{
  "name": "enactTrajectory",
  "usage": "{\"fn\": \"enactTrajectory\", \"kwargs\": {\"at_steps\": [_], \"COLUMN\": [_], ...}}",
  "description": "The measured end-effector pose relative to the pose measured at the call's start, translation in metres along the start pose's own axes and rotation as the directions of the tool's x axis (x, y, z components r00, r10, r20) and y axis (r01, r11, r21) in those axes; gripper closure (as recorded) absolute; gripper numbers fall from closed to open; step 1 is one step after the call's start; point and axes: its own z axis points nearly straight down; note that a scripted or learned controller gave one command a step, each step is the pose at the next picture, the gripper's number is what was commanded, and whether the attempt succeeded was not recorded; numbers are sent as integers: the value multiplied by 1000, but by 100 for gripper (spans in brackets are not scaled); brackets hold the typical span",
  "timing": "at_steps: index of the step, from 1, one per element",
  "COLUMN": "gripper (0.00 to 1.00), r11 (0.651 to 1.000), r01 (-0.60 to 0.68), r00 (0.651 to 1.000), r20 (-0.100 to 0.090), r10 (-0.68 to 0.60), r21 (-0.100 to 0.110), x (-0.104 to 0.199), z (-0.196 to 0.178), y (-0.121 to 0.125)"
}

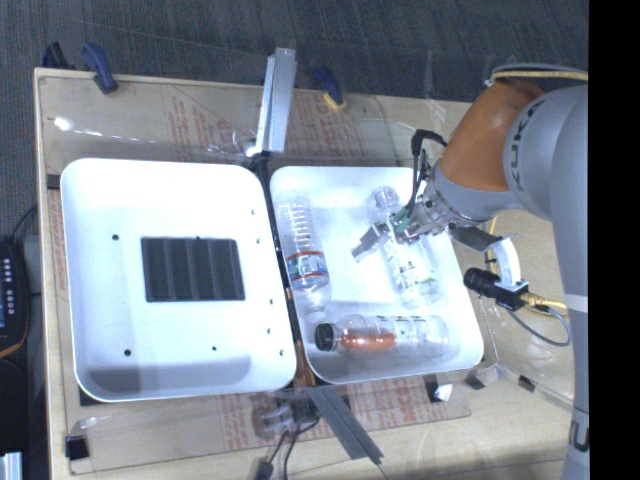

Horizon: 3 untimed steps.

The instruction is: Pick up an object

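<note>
Bottle (pixel 406 258) under gripper (pixel 385 230) (right bin (pixel 340 193))

A pale wooden bench (pixel 520 408) printed with faint red markings stands on dark grey carpeted floor (pixel 300 13), seen from above at a slant. Blue clamps (pixel 98 66) grip its far edge, and a grey metal bar (pixel 276 100) stands upright there. Lighting is even and bright.
</note>
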Motion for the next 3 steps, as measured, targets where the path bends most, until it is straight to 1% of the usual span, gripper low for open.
{"fn": "enactTrajectory", "kwargs": {"at_steps": [1,2,3], "gripper": [0,0,0], "r11": [998,999,999], "r01": [-67,-55,-37], "r00": [998,999,999], "r20": [2,0,-1], "r10": [67,55,37], "r21": [-2,-2,1], "x": [-1,-1,0], "z": [-33,-42,15], "y": [-6,-3,1]}}
